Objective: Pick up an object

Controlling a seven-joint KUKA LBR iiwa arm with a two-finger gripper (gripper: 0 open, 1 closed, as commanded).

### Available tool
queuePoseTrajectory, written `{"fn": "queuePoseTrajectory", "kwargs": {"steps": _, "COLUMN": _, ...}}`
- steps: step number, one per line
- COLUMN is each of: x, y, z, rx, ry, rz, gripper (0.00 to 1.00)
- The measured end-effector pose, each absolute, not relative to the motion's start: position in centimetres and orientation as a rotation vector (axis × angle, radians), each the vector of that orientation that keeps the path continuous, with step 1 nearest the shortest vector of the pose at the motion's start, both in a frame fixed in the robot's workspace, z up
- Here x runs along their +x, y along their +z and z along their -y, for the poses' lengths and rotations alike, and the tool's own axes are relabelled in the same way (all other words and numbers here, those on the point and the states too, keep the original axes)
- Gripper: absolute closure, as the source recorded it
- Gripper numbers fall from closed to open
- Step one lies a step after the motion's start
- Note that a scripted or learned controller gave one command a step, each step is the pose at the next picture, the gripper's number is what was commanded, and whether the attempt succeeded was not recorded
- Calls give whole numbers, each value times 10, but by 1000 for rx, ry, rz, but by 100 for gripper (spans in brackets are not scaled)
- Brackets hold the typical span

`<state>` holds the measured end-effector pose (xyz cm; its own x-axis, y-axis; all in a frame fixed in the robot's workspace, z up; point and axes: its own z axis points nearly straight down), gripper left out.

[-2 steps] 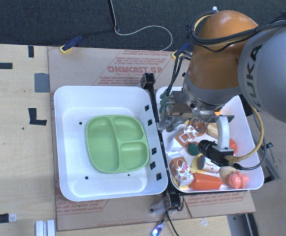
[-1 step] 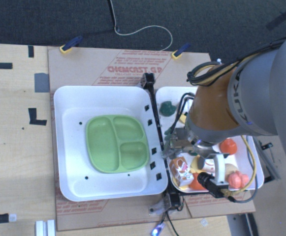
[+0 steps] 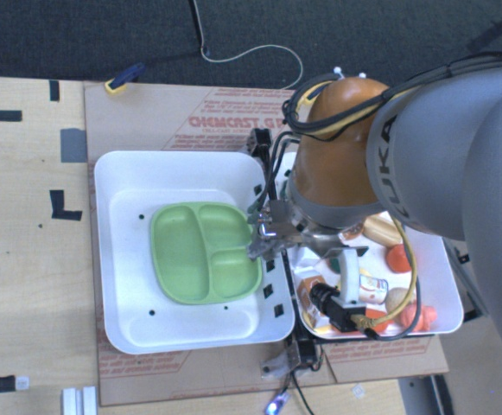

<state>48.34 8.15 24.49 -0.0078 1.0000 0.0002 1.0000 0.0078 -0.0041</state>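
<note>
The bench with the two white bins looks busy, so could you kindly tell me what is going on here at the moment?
A grey robot arm with an orange band reaches in over the right bin, which holds a jumble of small items. Its wrist hangs low over that clutter, and I cannot tell whether anything is picked up. The left bin holds a green divided plate, lying flat and untouched.

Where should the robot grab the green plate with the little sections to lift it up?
Probably by the rim. The green divided plate lies flat in the left bin, too wide to span, so one finger goes inside and one outside the raised edge. The left edge looks best, coming from straight above: it sits away from the arm and the bin wall.
</note>
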Motion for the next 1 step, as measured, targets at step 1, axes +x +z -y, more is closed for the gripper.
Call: {"fn": "queuePoseTrajectory", "kwargs": {"steps": 1, "x": 485, "y": 343, "z": -86, "rx": -2219, "ry": -1, "rz": 2226, "gripper": 100}}
